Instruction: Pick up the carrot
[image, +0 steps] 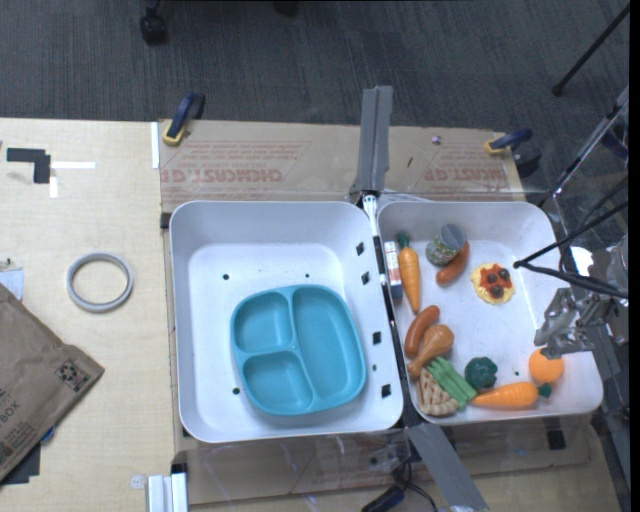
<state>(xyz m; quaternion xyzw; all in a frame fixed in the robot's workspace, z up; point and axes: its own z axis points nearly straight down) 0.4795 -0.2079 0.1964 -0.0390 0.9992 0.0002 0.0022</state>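
Two carrots lie in the right bin. One carrot lies lengthwise by the bin's left wall, its green top pointing away. The other carrot lies along the front wall, its green end toward the right. My gripper hangs over the bin's right side, just above a small orange fruit and up and to the right of the front carrot. Nothing shows in its grasp.
The right bin also holds a tin can, a red sausage, a small tart, two brown sausages, a broccoli piece and a green-topped waffle. The left bin holds a blue divided plate. A tape roll lies on the bench.
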